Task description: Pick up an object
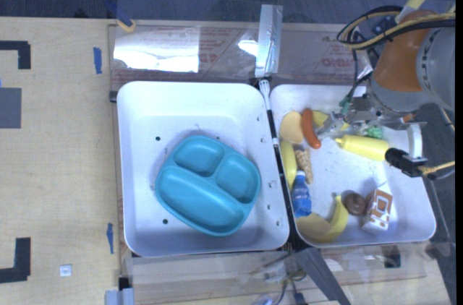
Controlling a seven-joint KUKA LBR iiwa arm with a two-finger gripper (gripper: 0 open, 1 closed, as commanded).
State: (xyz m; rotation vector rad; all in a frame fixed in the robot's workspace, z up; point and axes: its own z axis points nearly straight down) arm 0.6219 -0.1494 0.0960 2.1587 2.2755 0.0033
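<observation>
Reaching in from the right, the gripper point(338, 119) sits low over the upper part of the right bin point(419, 228), beside the orange-red hot dog point(311, 128). Whether its fingers are apart or closed cannot be told; nothing is seen held between them.

Right bin contents: the hot dog lies against a pale yellow bun-shaped piece point(291, 126) near the dividing wall. A yellow mustard bottle point(363, 146) lies on its side just right of the gripper, with a small green item point(373, 131) just above it. Along the dividing wall lie a long yellow piece point(289, 162) and a small blue bottle point(300, 198). A banana point(325, 224) curves along the near edge, a brown round item point(354, 203) beside it, and a white-and-orange carton point(378, 207) to the right.

Left bin point(137, 152) contents: one teal divided plate point(208, 184), three compartments, resting flat near centre.

The arm's orange band point(398, 61) shows above the right bin's far rim.
</observation>
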